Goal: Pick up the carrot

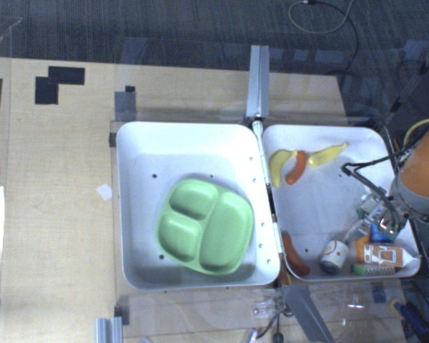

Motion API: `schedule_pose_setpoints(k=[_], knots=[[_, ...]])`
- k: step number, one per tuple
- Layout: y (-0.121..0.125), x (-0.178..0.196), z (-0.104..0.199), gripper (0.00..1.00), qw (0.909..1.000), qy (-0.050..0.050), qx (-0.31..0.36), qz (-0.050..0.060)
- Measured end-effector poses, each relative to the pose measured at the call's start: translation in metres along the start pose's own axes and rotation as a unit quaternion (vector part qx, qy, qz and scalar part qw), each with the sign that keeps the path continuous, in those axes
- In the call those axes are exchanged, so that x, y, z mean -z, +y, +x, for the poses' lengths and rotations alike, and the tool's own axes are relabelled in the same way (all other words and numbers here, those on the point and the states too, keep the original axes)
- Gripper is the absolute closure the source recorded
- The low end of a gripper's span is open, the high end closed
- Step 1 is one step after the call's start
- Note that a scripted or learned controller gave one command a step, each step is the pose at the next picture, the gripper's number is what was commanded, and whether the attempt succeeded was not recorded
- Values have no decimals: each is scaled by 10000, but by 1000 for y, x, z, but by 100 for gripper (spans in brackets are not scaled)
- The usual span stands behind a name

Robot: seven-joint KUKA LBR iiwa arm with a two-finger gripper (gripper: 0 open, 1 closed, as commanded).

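The carrot [295,168] is a short orange piece at the upper left of the right bin [322,213], lying across a yellow banana [280,164]. The arm's orange band [423,168] shows at the right edge. My gripper [373,219] hangs low over the right bin's lower right part, well to the right of and below the carrot, just above an orange carton [379,254]. Nothing of the carrot is near it.
A second yellow banana piece [326,154] lies right of the carrot. A reddish-brown sausage [294,254] lies along the right bin's lower left wall, and a small can [334,254] stands near the carton. The left bin [139,191] holds a green sectioned plate [206,225].
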State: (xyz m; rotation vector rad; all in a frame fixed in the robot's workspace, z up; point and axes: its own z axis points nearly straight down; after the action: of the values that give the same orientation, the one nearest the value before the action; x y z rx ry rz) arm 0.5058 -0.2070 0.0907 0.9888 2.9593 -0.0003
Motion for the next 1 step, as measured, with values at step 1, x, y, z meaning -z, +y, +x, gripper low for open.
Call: schedule_pose_setpoints(k=[1], knots=[[13,0,26,0,9900,5,-1413,10]])
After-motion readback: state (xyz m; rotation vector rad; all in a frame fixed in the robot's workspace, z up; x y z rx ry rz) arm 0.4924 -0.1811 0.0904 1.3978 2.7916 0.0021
